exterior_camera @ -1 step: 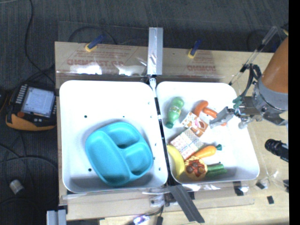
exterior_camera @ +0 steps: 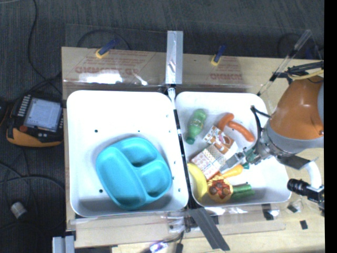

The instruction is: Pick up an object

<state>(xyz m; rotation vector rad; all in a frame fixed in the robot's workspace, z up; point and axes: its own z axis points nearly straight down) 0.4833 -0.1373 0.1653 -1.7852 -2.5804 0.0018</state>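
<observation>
Camera view showed my end effector (exterior_camera: 239, 161) low in the right bin (exterior_camera: 274, 191), grip state unclear, over a carton (exterior_camera: 210, 159): light, crushable, best pinched across its narrow sides.

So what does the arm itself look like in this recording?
The arm is grey, with a broad rounded orange band above the wrist. A thin black cable loops beside it. The gripper end is narrow, with small green and metal parts.
</observation>
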